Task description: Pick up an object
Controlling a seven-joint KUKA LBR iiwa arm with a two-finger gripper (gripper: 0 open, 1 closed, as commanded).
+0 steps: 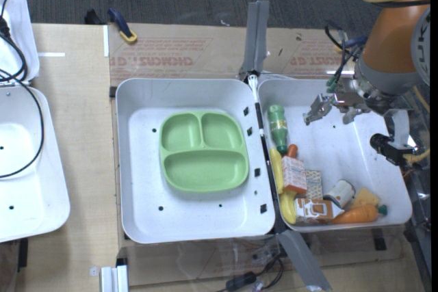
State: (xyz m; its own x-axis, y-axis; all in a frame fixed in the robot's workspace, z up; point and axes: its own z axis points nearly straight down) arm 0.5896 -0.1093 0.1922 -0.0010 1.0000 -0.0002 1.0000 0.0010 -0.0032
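Two shallow white bins sit side by side on the bench. The left bin [130, 167] holds a green divided plate [203, 150] lying flat near its middle. The right bin [356, 147] has its things gathered along the left wall and the near edge: a green bottle [277, 126] lies along the left wall, with a small orange piece [293, 150] just below its cap end, and a yellow banana [279, 181] runs down the same wall toward the near corner. Beside the banana lies an orange and white carton [295, 176], and nearer the front edge a second small box [313, 210] rests against it. To the right of these sit a white and dark round object [341, 191], a pale yellow wedge [367, 197] and an orange carrot [356, 215] lying along the near wall. The arm [393, 44] reaches in from the right, and its gripper [333, 109] hangs over the bare far part of the right bin, well apart from the pile; its fingers [316, 111] stand spread with nothing between them.
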